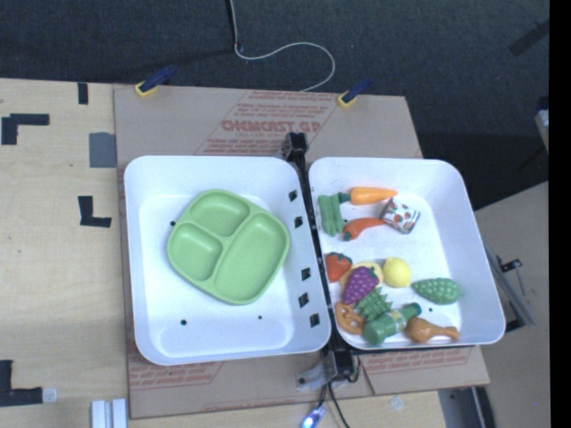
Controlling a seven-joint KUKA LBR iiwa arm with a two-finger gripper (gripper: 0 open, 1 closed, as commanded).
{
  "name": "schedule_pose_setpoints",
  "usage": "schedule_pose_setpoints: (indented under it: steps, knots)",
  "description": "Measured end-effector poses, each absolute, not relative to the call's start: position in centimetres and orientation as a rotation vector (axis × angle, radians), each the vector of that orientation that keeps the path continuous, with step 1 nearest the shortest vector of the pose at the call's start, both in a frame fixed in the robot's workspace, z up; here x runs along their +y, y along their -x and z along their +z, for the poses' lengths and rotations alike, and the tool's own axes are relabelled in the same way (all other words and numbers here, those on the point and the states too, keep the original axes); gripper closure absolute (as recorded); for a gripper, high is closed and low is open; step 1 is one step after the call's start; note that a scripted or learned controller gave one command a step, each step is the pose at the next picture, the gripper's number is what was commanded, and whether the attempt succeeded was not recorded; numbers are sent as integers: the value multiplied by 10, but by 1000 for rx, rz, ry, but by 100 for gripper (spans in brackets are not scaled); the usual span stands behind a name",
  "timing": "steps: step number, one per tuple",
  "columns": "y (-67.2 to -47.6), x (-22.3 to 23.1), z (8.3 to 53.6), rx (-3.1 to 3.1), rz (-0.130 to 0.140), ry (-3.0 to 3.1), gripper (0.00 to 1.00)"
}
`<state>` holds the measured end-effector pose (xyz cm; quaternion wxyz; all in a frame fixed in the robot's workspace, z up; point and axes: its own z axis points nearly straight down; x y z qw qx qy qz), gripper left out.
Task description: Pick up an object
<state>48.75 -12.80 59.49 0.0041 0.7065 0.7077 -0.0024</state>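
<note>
Jaws grip none of the toy foods (pixel 359 284) in right bin (pixel 451 234).

A brown cardboard sheet (pixel 268 119) lies under both bins, clamped at twelve o'clock by two yellow-and-blue clips (pixel 157 79), with a white cable (pixel 285 53) looping beyond.

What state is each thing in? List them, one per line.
Green divided plate: flat in the left bin, nothing on it.
Carrot: lying on its side in the right bin.
Small can: tipped over.
Yellow lemon: resting loose.
Purple grapes: lying among the other toys.
Chicken leg: lying by the front wall.
</note>
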Motion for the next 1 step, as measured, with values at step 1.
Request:
schedule_pose_setpoints:
  steps: [1]
  knots:
    - [-488,-128,605,2216,-8,-2214,100]
